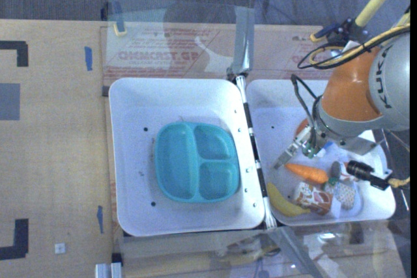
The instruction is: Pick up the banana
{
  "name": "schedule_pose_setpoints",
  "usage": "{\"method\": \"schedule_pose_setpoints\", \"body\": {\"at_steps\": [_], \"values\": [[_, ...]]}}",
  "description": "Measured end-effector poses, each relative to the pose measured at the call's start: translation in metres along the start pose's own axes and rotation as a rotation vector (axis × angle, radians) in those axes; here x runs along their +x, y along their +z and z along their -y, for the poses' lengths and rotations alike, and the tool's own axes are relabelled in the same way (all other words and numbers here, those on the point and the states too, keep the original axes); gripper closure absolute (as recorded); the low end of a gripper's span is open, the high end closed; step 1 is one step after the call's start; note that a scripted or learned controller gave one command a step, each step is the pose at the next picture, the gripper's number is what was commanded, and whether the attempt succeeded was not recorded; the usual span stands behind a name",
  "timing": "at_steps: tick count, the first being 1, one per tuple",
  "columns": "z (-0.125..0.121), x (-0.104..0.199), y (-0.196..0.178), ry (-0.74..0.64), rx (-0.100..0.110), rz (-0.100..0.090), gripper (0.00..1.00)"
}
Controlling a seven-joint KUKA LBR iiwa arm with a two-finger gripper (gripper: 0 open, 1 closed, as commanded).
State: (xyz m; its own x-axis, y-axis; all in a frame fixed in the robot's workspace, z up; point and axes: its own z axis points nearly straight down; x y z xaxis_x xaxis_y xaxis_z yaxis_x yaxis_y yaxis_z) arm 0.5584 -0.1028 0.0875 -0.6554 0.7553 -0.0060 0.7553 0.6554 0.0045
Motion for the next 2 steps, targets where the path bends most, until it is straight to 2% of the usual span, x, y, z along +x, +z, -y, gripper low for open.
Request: {"method": "schedule_pose_setpoints", "body": {"at_steps": [1,2], "values": [[-0.032,-0.025,0.0,-0.229,0.001,-0.001,0.0],[-0.014,-0.001,0.0,-0.462,-0.002,0.002,0.0]]}}
